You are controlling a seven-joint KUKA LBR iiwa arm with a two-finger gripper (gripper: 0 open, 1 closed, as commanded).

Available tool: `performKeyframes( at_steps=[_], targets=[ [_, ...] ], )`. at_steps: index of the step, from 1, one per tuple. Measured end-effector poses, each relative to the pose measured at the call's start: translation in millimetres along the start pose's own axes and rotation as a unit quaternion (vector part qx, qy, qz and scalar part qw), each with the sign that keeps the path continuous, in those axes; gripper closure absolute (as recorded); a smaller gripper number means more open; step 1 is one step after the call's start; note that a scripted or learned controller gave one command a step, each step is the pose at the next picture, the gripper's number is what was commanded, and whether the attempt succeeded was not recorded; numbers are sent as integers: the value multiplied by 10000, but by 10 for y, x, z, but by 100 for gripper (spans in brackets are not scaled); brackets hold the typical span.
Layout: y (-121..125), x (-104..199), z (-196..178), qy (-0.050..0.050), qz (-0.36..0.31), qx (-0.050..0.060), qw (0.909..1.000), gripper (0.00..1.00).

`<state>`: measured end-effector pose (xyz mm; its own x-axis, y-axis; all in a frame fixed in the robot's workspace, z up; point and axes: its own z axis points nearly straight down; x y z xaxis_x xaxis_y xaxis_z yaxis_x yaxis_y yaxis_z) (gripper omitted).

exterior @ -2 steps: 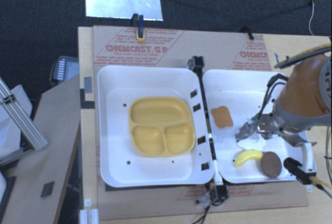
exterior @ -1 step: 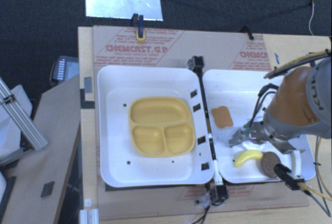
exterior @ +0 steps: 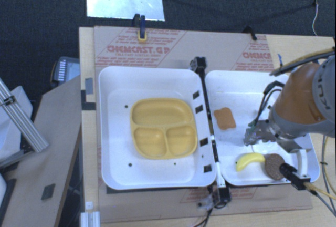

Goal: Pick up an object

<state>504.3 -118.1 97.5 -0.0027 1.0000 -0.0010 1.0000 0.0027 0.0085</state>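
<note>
In the right bin [exterior: 236, 81] lie a tan toast-like piece [exterior: 225, 119] near the left wall, a yellow banana [exterior: 249, 161] by the front wall and a round brown cookie [exterior: 273, 166] just right of the banana. My gripper [exterior: 254, 136] hangs low over the bin's middle, a little above the banana and right of the toast piece. It touches none of them that I can see. The orange wrist band and grey arm cover the bin's right part.
The left bin [exterior: 113, 89] holds a yellow divided plate [exterior: 160, 127] with three compartments. A black clamp strip [exterior: 206, 121] runs along the wall between the bins. Cardboard lies under both bins, and a cable crosses the front right corner.
</note>
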Motion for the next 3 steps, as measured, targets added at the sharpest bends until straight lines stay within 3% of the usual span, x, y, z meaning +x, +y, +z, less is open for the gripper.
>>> performKeyframes(
  at_steps=[1,3],
  targets=[
    [123,5,-551,-2,-10,13,10000,100],
    [111,13,-1425,-2,-10,8,10000,100]
  ],
)
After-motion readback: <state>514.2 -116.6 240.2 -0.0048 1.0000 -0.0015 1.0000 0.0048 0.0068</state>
